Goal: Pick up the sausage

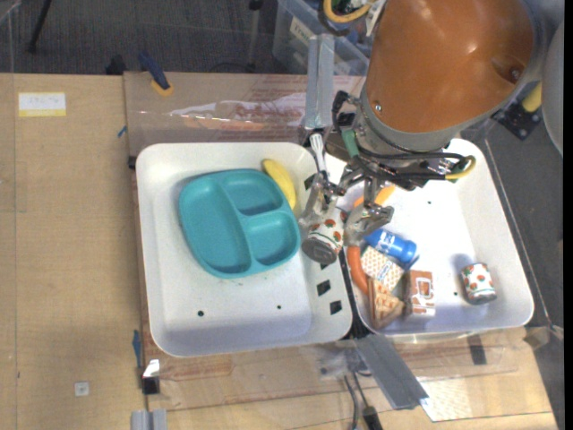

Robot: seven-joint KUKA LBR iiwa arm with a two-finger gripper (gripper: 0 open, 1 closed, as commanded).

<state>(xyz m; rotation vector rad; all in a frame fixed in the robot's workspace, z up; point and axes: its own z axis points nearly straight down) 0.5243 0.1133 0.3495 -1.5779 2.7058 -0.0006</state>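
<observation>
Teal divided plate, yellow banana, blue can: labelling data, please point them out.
Teal divided plate (235, 231), camera view, lower compartment's floor.
Yellow banana (281, 181), camera view, mid-body.
Blue can (394, 245), camera view, its side.

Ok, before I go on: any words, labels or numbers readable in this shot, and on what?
None can be read.
Paper label on the bench, top left: print too faint.
Blue can in the right bin: markings blurred.
Small can with red dots: pattern, no legible text.
Red and white packet: print too small.
</observation>
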